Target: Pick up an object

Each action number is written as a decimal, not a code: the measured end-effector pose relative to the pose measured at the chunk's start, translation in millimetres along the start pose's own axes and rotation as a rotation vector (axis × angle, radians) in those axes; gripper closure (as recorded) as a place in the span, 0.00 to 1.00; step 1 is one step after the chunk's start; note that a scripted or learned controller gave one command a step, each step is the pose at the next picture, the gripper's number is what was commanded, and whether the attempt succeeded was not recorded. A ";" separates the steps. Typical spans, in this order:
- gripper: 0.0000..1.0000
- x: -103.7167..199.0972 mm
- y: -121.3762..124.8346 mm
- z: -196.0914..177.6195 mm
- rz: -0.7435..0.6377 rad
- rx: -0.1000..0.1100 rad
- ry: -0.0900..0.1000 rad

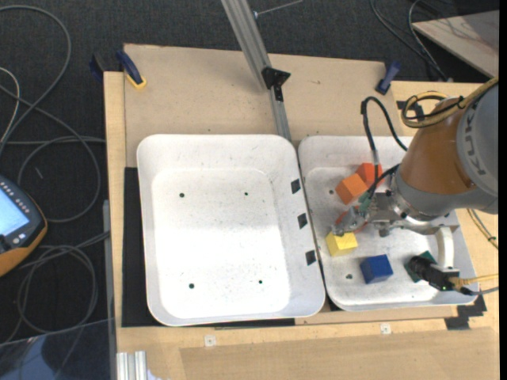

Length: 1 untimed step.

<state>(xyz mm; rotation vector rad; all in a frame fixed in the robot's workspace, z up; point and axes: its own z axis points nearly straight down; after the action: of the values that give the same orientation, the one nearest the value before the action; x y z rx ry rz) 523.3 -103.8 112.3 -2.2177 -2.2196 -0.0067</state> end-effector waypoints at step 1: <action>1.00 -1.4 1.9 -14.2 0.000 -0.009 -0.004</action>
<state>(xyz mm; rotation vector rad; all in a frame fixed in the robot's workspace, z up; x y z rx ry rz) 525.3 -105.3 126.4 -2.2243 -2.2255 -0.0122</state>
